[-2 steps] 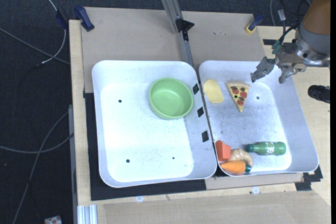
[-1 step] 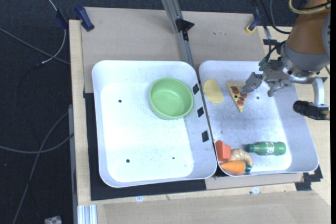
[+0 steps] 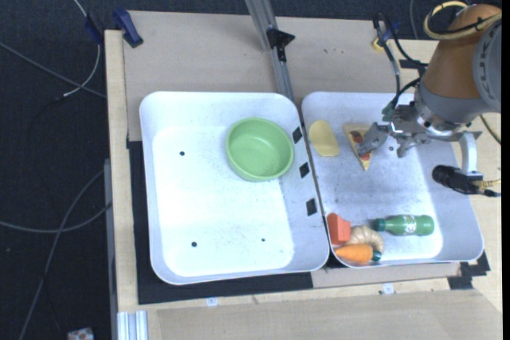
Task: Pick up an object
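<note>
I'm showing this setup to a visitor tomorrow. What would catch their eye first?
Likely the green bowl, bright and alone in the left bin. Next, the orange-banded arm coming in from the right, its gripper right at a pizza-slice toy in the right bin. A green bottle and a carrot lie along that bin's near edge.

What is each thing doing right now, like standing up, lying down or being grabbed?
green bowl: upright in the left bin, nothing in it.
green bottle: lying on its side in the right bin.
yellow piece: lying flat near the right bin's left wall.
pizza slice: lying flat, right at the hand.
carrot: lying in the right bin's front corner, beside a red block.
</note>
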You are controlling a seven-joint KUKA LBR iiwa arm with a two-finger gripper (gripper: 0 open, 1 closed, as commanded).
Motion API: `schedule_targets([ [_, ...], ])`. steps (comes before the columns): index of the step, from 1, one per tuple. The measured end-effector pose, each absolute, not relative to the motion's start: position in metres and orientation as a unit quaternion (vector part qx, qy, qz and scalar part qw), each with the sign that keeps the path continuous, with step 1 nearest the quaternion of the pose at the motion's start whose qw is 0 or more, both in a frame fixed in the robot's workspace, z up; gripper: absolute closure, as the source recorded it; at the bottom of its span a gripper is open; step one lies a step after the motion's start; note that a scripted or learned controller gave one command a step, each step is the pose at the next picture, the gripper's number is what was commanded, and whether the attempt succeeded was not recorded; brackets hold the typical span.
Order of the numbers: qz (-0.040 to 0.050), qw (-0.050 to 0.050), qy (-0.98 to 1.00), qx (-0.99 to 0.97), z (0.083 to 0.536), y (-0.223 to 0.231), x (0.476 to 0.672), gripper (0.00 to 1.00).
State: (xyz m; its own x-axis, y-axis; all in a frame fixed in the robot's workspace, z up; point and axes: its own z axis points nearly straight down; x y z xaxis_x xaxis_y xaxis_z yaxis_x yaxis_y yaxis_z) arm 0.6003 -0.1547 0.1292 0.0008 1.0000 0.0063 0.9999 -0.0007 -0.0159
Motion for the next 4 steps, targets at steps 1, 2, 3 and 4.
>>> schedule_targets([
  [1,0.0024,0.007,-0.707,-0.707,0.094,-0.154,0.6,0.0],
  [2,0.0002,0.005,-0.707,-0.707,0.109,-0.153,0.601,1.0],
  [3,-0.0024,-0.003,-0.707,-0.708,0.161,-0.162,0.607,1.0],
  [4,-0.0035,-0.004,-0.707,-0.707,0.229,-0.165,0.612,1.0],
])
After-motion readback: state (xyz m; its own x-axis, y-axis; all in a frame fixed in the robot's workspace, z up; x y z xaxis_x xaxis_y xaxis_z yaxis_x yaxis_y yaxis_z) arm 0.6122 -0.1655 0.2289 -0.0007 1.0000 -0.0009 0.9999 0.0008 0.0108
